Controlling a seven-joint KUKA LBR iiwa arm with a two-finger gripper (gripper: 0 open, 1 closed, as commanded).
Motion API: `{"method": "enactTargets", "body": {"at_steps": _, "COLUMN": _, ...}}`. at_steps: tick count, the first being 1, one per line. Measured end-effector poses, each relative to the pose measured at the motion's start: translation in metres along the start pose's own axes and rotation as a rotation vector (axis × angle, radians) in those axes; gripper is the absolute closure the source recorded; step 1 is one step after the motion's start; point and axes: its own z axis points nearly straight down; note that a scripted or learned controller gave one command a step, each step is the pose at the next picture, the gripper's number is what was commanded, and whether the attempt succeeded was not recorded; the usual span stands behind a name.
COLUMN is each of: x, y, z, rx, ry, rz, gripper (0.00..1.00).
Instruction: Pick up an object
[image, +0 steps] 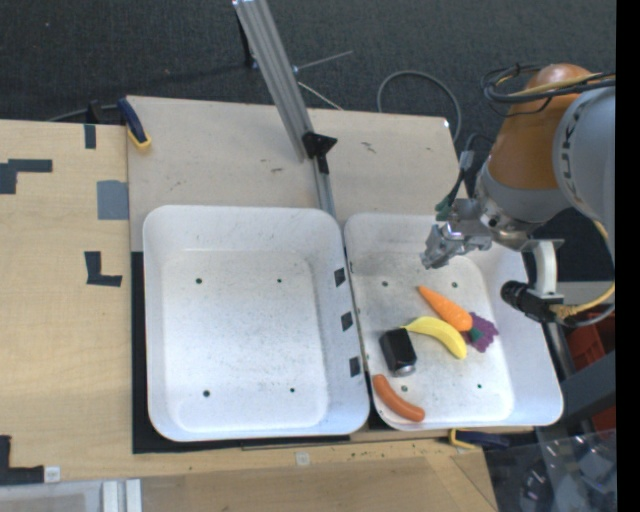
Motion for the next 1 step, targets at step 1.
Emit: {"method": "enactTargets", "body": {"at_steps": 1, "x": -0.0011, "y": 0.0104, "z": -0.0495, "rx": -0.005, "ry": 0.000, "rz": -0.001, "gripper": 1.00}}
